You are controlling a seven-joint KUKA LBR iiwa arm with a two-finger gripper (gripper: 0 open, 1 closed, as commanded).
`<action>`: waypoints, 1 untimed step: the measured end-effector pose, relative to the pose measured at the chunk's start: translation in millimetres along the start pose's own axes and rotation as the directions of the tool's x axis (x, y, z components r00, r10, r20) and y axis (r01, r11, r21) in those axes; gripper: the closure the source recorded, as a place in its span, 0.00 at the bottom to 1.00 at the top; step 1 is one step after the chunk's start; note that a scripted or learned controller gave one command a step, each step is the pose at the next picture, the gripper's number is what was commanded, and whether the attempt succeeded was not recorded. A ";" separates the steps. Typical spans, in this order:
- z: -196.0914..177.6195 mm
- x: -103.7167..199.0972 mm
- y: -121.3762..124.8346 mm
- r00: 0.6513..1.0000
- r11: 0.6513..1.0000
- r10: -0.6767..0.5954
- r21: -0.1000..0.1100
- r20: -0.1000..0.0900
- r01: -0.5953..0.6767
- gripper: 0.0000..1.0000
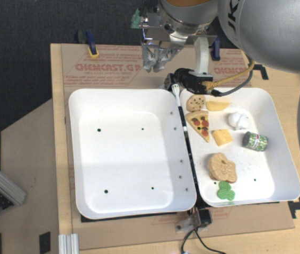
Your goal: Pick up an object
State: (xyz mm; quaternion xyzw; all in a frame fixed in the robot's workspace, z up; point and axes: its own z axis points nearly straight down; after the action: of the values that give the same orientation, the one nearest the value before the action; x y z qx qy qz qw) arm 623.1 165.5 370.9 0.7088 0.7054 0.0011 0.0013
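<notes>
My gripper (pixel 154 65) hangs above the cardboard behind the left bin (pixel 75 142), near its back right corner. Its fingers look shut with nothing between them. The right bin (pixel 283 157) holds several toy foods: a round cookie (pixel 195 102), a pizza slice (pixel 200 125), a pale yellow wedge (pixel 217 105), a white lump (pixel 238 120), a yellow cheese block (pixel 222 137), a green can (pixel 255 141) on its side, a brown bread piece (pixel 222 168) and a small green piece (pixel 226 192). All lie to the right of and nearer than the gripper.
A black fitting with a yellow cable (pixel 190 81) sits at the back where the two bins meet, just right of the gripper. Blue clamps (pixel 91 42) hold the cardboard sheet at the back. The grey arm (pixel 266 20) crosses the top right.
</notes>
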 end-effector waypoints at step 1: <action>100.7 62.5 -5.8 1.000 1.000 -0.011 0.014 0.001 0.011 1.00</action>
State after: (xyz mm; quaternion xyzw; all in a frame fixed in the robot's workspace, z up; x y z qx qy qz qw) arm 617.9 228.0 270.1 0.7050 0.7092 -0.0041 -0.0032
